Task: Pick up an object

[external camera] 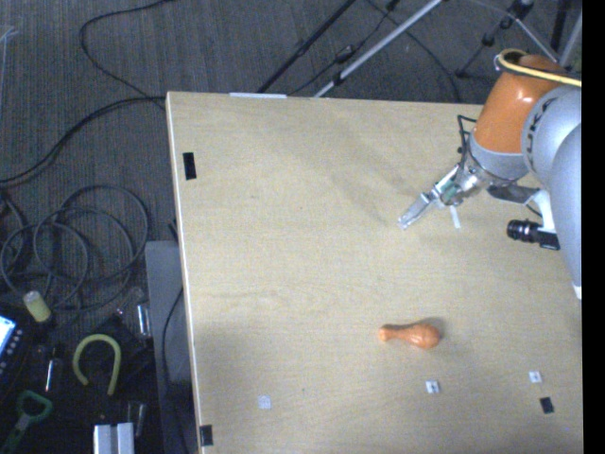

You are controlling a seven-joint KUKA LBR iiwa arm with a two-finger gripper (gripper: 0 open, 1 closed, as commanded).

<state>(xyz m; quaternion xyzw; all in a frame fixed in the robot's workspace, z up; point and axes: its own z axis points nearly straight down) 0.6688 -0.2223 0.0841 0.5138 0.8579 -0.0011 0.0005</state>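
A small orange object, shaped like a drumstick with a thin neck pointing left, lies on the light wooden bench top toward the front right. My gripper hangs at the right side of the bench, well behind the orange object and apart from it, its tip pointing down and to the left. Nothing shows in the gripper. The grey arm with its orange band comes in from the right edge.
Small black and white markers dot the bench's front right, and a black one sits near its left edge. Cables, a green hook-like tool and stand legs lie on the dark floor to the left and behind.
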